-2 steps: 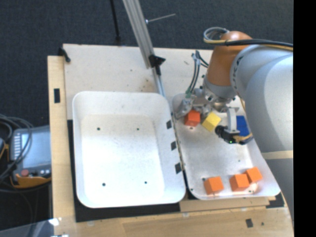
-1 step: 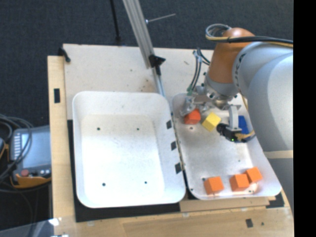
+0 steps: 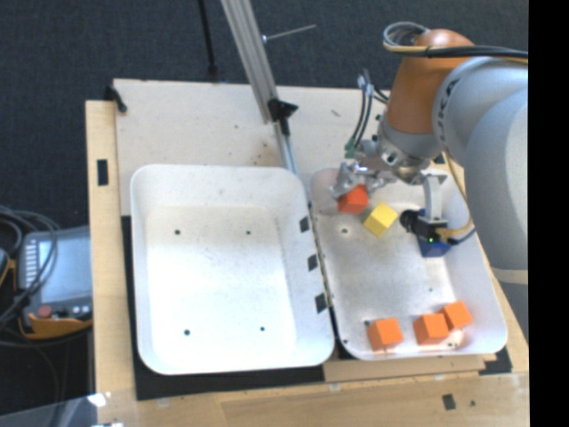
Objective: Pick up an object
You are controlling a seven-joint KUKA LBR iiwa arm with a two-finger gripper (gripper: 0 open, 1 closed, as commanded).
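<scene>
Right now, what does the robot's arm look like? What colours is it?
The arm is big, round and grey, with a shiny orange band above its wrist. Thin dark cables loop down beside it. At the end sits a small metal gripper made of silvery parts.

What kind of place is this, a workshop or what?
Probably a robotics lab's grasping test bench: a grey arm reaches over two white bins, small coloured blocks lie in the right one, and a handheld control pendant sits alongside.

Arm point(image 3: 484, 140) cut off at right edge; blue object point(image 3: 436, 244) partly hidden behind arm hardware.
</scene>
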